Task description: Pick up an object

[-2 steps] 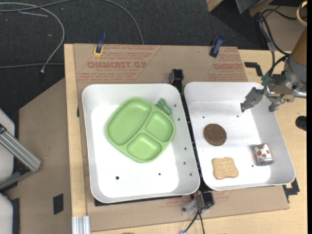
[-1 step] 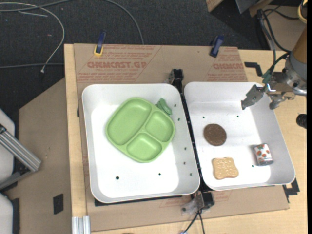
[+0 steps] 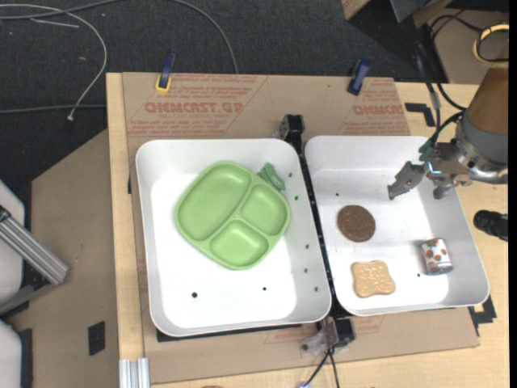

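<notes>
**The arm is over the right bin, with nothing picked up yet**

On the left side of the picture sits a shallow white plastic bin [image 3: 161, 297]. In it lies a light green plate with three sections [image 3: 233, 214]. A small dark green thing [image 3: 273, 176] touches the plate's upper right edge. It is too small to tell what it is.

Next to it, to the right, is a second shallow white bin [image 3: 355, 156]. Three things to pick from lie in its lower half: a round brown cookie [image 3: 356, 223] near the middle, a tan square cracker [image 3: 372, 279] just below it, and a small white box with red spots [image 3: 435, 256] near the right wall.

The grey arm's jaws [image 3: 422, 180] hang at the upper right of this bin, spread apart and grasping nothing.

It looks like the reaching step. Next, the jaws would need to move down and left over one thing, the cookie being nearest, drop low, and squeeze it.
</notes>
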Motion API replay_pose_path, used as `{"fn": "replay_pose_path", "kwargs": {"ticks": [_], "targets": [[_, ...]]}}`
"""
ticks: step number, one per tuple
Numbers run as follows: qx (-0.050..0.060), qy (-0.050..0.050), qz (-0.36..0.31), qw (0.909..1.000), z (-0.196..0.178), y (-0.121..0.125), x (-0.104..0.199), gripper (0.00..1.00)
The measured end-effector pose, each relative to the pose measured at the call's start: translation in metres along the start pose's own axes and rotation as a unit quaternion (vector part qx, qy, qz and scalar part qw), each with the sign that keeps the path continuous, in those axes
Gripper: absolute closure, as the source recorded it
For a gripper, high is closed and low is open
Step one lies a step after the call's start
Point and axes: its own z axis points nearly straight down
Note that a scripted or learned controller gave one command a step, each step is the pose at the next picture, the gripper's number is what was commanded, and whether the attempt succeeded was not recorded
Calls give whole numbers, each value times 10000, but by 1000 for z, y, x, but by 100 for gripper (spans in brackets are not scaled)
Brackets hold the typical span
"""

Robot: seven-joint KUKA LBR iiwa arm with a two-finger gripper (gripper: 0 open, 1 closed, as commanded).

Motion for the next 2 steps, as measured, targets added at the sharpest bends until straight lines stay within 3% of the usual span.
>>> {"fn": "replay_pose_path", "kwargs": {"ticks": [2], "targets": [[17, 6, 6, 10000, 102, -9, -13, 0]]}}
